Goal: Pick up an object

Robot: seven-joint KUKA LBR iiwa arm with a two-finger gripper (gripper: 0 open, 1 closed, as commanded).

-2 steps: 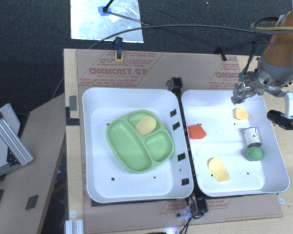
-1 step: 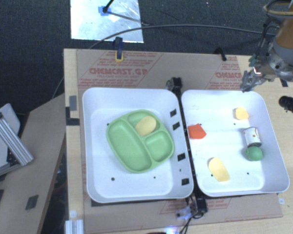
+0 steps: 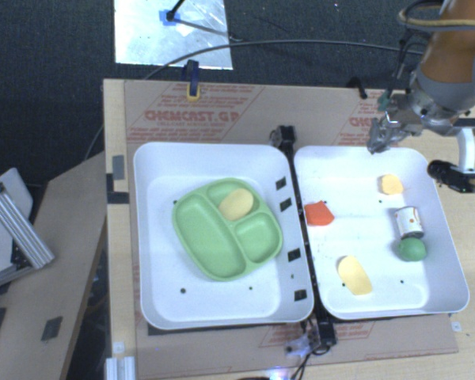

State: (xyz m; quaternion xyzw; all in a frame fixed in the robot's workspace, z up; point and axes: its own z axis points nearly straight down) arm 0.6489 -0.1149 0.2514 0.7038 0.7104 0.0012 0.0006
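I am looking down at a slant on a bench (image 3: 142,117) covered with printed brown cardboard, carrying two shallow white bins side by side. My landmark is the right bin (image 3: 451,279).

The grey arm (image 3: 455,42) with its orange band comes in from the upper right. Its pincer (image 3: 378,142) hangs at the right bin's far rim, near that bin's far left part. It is small and dark from this angle, so I cannot tell whether it is apart or together, and I see nothing in it.

Five loose things lie inside the right bin. A small yellow piece (image 3: 391,184) is the closest to the pincer, just below it and slightly to the right. An orange piece (image 3: 319,214) lies against the bin's left wall, below and to the left of the pincer. A small can (image 3: 410,222) with a white and red label lies on its side toward the bin's right side, and a green ball (image 3: 412,249) sits touching the can's near end. A larger yellow oblong piece (image 3: 355,275) lies near the bin's near wall, well apart from the pincer.

To the left of the right bin, the left bin (image 3: 162,291) holds a green divided plate (image 3: 210,244) with a yellow lemon-like object (image 3: 237,204) in one of its small compartments.
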